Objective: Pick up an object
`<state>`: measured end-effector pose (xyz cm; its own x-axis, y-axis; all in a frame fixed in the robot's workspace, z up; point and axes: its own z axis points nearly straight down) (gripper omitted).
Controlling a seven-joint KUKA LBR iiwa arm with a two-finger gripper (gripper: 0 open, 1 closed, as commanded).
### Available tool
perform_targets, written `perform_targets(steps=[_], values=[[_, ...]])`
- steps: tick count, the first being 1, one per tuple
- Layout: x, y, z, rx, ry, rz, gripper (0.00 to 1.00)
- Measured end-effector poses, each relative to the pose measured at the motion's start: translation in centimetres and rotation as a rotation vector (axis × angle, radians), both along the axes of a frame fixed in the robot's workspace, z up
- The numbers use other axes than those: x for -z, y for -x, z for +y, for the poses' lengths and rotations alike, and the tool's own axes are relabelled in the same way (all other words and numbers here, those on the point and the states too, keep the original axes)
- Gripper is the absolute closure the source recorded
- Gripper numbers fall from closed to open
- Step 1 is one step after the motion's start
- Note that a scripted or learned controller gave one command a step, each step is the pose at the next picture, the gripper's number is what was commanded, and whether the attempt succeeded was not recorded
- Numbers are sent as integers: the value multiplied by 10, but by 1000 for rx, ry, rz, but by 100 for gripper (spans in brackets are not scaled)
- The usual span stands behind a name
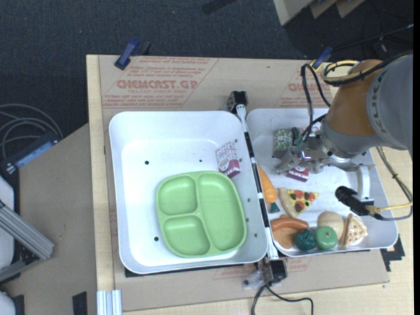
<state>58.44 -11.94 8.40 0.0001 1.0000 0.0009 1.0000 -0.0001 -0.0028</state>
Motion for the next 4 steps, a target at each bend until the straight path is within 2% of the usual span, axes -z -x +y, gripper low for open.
perform_targets(steps=[1, 2, 3, 4], values=[[-1, -11, 22, -1, 1, -4, 0], [0, 12, 20, 0, 0, 0, 0], [0, 47, 6, 0, 0, -1, 0], [-1, -2, -19, 0, 2, -4, 0]])
